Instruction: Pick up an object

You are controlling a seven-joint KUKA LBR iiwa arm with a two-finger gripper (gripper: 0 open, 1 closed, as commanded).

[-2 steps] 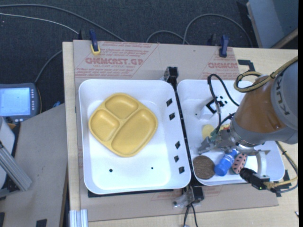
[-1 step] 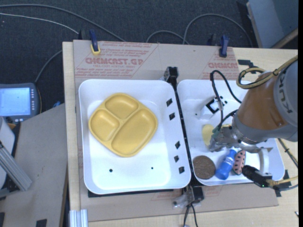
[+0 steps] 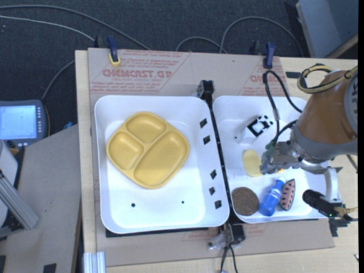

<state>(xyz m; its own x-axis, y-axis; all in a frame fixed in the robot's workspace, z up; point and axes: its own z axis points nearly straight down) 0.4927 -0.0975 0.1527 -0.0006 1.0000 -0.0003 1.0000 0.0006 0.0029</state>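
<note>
Nearest in the right white bin (image 3: pixel 227 110) lay a brown round disc (image 3: pixel 245 201), a blue plastic bottle (image 3: pixel 271 198) and a pink speckled piece (image 3: pixel 288 194). My tool (image 3: pixel 268 162) hung just beside a pale yellow oval object (image 3: pixel 251 162); I could not tell its state. Farther left, a yellow divided plate (image 3: pixel 148 149) sat in the other bin (image 3: pixel 114 209).

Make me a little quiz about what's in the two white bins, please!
1. True or false: the yellow divided plate lies in the left bin.
2. Which thing lies beside the blue bottle on its left? A) brown round disc B) green ball C) red cup
3. Fill in: the gripper hovers right next to a pale ______ object.

Key: 1 true; 2 A, the brown round disc; 3 yellow.
</note>
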